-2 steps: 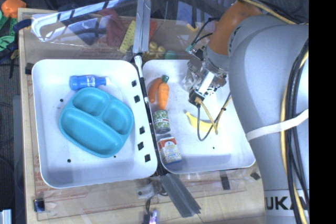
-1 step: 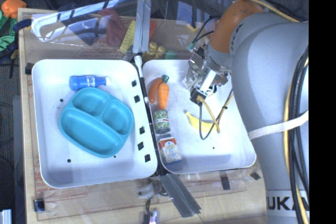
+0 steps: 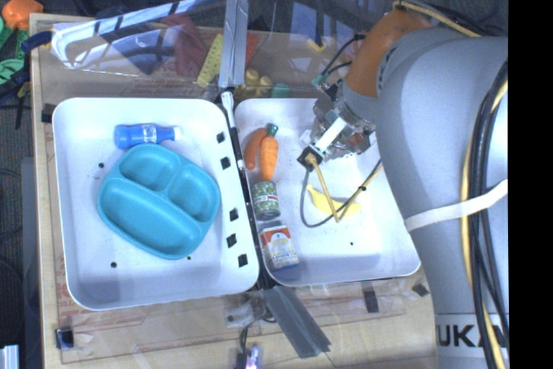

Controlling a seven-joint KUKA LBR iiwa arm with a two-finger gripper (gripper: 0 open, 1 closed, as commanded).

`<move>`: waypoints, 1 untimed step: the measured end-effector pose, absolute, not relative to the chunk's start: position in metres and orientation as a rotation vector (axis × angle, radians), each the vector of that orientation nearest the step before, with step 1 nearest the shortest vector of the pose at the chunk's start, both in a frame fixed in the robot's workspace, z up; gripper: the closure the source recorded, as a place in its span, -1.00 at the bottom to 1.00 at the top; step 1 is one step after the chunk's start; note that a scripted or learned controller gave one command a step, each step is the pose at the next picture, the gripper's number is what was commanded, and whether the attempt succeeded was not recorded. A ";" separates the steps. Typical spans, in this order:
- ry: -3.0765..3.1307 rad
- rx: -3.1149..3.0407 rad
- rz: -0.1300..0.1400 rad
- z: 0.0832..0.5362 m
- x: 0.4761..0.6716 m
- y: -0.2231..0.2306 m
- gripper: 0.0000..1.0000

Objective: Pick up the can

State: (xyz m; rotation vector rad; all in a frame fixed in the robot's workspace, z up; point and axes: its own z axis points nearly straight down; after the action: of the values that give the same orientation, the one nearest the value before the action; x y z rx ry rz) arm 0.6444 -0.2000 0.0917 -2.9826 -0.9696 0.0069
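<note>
A small can (image 3: 265,199) with a dark green label lies in the right bin (image 3: 380,251), close to its left wall. Just in front of it is a second small can (image 3: 279,246) with a red and white label. The gripper (image 3: 339,130) hangs over the back middle of the right bin, to the right of and behind both cans and apart from them. I see nothing held in it.
An orange carrot (image 3: 263,151) lies behind the green-labelled can. A flat yellow piece (image 3: 324,201) rests mid-bin. The left bin (image 3: 78,272) holds a blue divided plate (image 3: 160,201) and a blue bottle (image 3: 143,134). The arm's grey body covers the right side.
</note>
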 end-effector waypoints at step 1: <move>-0.487 -3.101 0.005 0.132 0.627 -0.206 1.00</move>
State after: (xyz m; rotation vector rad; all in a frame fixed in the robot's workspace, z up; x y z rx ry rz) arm 0.6266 -0.2065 0.1322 -3.1008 -0.4866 0.0047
